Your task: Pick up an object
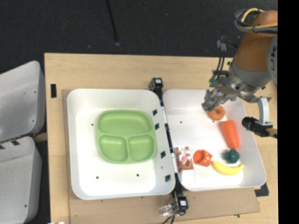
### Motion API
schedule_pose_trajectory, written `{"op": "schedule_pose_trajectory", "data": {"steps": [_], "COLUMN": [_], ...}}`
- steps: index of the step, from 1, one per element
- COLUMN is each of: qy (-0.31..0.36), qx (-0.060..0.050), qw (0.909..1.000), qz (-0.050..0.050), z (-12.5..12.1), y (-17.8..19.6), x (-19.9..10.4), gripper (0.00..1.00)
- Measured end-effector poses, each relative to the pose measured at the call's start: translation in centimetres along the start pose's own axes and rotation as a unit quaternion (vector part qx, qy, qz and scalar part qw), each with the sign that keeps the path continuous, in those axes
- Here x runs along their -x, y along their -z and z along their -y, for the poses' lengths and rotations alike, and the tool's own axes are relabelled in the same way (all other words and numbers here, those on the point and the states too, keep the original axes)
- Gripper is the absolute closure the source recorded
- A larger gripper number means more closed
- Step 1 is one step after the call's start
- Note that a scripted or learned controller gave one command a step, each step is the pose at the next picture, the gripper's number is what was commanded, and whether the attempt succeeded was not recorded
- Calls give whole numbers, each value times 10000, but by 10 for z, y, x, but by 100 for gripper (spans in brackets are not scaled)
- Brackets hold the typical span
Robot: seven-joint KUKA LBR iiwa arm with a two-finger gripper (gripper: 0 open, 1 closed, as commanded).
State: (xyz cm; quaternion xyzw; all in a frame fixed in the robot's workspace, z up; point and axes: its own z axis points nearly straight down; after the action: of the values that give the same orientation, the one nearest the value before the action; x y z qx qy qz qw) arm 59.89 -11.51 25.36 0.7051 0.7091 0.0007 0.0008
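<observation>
The gripper (211, 104) hangs over the right bin (196, 108) near its 1 o'clock corner, directly above a small orange round piece (216, 113); whether it is spread or pinching cannot be told from this angle. Just toward 4 o'clock from that piece lies an orange carrot (230, 133), its green top (231, 156) touching a yellow banana (227, 168) near the 5 o'clock rim. A red pepper-like toy (202, 157) sits just at 9 o'clock of the banana, and a small printed packet (185, 158) lies against the bin's left wall. The middle and upper left of this bin's floor are bare white. The left bin (84, 171) bears a green divided plate (126, 136) at its centre, with open floor all round it.
</observation>
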Motion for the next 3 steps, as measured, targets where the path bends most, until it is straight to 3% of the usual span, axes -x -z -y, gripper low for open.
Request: {"op": "schedule_pose_trajectory", "data": {"steps": [2, 3], "qy": [7, 5], "qx": [4, 7], "qw": [10000, 10000], "qz": [-7, -7], "z": [-27, -56], "y": [-4, 0], "x": [-97, -141], "gripper": [100, 100]}}
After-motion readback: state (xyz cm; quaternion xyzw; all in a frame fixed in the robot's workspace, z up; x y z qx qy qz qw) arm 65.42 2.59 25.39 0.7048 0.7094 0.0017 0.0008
